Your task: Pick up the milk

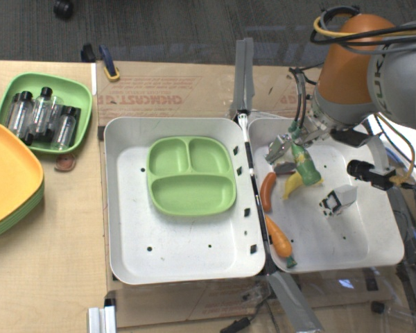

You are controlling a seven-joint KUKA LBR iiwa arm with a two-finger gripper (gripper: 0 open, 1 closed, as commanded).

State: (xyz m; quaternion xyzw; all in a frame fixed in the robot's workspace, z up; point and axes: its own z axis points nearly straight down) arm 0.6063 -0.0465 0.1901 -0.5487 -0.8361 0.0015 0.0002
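The gripper (pixel 288 150) hangs near the right bin's (pixel 353 245) back left corner, just beside a bottle (pixel 306 169). Whether it is spread or closed cannot be told. The milk (pixel 338 200) lies apart, nearer the right edge.
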